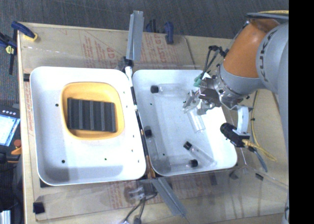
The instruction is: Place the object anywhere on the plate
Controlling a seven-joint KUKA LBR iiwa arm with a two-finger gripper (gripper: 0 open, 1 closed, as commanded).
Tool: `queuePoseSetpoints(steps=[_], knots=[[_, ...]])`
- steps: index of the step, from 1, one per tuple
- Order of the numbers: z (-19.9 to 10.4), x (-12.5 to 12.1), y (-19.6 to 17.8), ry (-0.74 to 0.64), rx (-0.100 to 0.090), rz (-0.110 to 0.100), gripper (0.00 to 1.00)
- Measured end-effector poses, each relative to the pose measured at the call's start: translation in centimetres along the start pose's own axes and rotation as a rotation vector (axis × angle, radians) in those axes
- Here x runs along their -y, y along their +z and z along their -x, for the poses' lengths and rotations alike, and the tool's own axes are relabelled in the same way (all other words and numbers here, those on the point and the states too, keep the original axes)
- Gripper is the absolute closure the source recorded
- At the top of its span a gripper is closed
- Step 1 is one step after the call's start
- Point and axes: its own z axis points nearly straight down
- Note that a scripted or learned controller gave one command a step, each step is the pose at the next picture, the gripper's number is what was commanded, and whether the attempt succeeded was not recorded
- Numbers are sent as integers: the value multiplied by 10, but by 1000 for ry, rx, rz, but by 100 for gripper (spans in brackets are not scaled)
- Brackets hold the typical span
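A yellow plate [91,90] with a dark ridged centre lies in the left bin [44,135]. In the right bin [167,164] lie several clear tubes with black caps: one [197,122] near the middle, one [164,89] at the far left corner, and more [198,153] near the front. My gripper [193,103] hangs low over the right bin, just above the far end of the middle tube. Whether it touches that tube I cannot make out.
The arm's orange band [245,51] and grey wrist overhang the right bin's far right corner. A black fitting with cables [231,135] sits at the right rim. A raised divider [137,115] runs between the bins. Blue clamps [168,31] stand at the bench's back edge.
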Motion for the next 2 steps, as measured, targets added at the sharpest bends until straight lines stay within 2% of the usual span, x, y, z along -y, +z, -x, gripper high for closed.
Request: queuePoseSetpoints(steps=[1,2], knots=[[-49,25,10,-240,3,8,100],[-103,-28,-8,-502,6,14,100]])
